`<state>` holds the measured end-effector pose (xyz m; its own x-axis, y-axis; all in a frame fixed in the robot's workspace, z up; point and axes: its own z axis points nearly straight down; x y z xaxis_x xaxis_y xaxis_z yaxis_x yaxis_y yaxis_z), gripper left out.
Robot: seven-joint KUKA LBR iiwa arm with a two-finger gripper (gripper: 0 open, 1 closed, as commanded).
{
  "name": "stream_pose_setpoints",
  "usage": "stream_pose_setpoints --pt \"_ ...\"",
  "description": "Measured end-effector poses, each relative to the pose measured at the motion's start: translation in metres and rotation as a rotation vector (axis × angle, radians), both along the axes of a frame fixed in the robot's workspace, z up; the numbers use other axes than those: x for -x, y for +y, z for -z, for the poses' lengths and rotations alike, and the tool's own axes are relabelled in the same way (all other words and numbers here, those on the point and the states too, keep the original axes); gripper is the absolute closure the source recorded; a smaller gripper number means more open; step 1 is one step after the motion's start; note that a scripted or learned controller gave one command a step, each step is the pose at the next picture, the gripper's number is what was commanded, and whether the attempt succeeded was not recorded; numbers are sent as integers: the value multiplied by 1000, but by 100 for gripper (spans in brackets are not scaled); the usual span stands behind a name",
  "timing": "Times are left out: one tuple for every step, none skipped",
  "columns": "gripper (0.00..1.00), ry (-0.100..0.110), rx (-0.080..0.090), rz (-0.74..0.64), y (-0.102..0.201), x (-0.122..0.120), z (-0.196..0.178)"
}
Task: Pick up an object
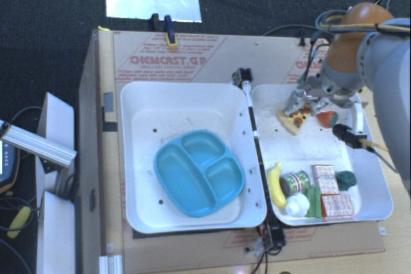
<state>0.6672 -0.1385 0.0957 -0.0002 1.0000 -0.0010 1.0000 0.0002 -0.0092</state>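
The gripper [300, 101] is positioned low over the far part of the right bin [379, 184], reaching in from the right on the grey arm [385, 67] with its orange band [356, 32]. Whether the gripper is released or clenched cannot be determined.

Directly below and in front of the gripper, touching or nearly touching it, lies a pizza slice [295, 119]. Just to the gripper's right sits a red strawberry-like item [327, 117].

Well nearer the camera than the gripper, along the front of the same bin, lie a banana [276, 184], a small can [295, 182], a white item [297, 205], two red-and-white boxes [331, 192], and a dark green item [347, 179].

To the gripper's left, across the divider, the left bin [138, 138] holds a blue compartment plate [199, 171]. Both bins rest on the cardboard-covered surface [192, 61].
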Motion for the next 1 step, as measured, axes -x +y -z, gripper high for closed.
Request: stream_pose_setpoints --pt "100 -15 -2 -5 78 38 -95"
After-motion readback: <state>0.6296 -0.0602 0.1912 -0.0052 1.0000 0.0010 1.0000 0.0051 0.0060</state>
